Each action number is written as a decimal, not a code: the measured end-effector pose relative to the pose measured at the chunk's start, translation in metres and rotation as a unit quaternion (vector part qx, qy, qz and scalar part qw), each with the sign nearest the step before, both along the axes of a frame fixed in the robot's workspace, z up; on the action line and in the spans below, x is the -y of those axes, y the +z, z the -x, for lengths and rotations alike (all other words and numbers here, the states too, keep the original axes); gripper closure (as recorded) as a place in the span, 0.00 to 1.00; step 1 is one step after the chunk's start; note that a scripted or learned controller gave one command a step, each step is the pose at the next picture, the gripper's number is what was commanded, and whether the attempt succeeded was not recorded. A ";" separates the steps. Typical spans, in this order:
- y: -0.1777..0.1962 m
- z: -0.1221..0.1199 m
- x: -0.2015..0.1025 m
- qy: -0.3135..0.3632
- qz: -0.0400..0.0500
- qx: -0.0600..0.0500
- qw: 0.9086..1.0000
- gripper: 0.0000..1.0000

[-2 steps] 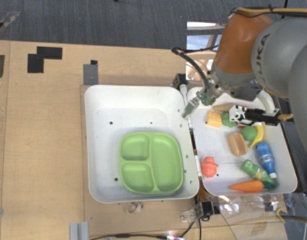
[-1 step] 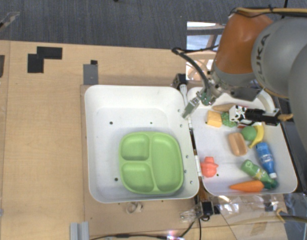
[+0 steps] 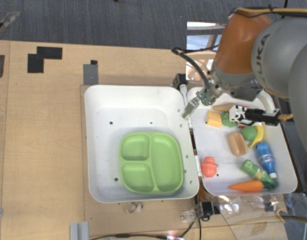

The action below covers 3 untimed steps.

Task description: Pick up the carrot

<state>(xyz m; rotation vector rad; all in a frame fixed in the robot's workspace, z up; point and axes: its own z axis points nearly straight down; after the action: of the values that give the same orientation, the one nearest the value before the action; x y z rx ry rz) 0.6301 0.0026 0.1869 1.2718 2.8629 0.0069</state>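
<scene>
from above, the wooden table carries two shallow white bins side by side. the left bin holds a green divided plate with three compartments, lying flat toward the bin's near side. the right bin holds a scatter of toy foods.

the carrot, orange with a green end at its right, lies on its side along the near edge of the right bin, just in front of a green bottle that lies tilted beside it. a blue bottle lies just behind the green one, toward the bin's right wall. a tan bread-like piece sits near the bin's middle, with a green and yellow fruit-like item just to its right. a yellow wedge like cheese lies toward the far left of the bin, touching a small green piece. a black and white item lies behind these. a small pink-red toy sits near the bin's left wall, well apart from the carrot.

the arm, grey with an orange band, reaches in from the right. the claw hangs over the seam between the two bins, at their far end, well apart from the carrot. whether it is apart or together i cannot tell. nothing is visibly held in it.
</scene>
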 end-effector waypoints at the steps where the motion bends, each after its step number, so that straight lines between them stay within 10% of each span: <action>1: 0.000 0.000 0.000 0.000 0.000 0.000 1.000 0.00; 3: 0.000 0.000 0.000 0.000 0.000 0.000 1.000 0.00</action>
<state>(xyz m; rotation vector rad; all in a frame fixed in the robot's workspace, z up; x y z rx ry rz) 0.6300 0.0026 0.1869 1.2719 2.8629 0.0069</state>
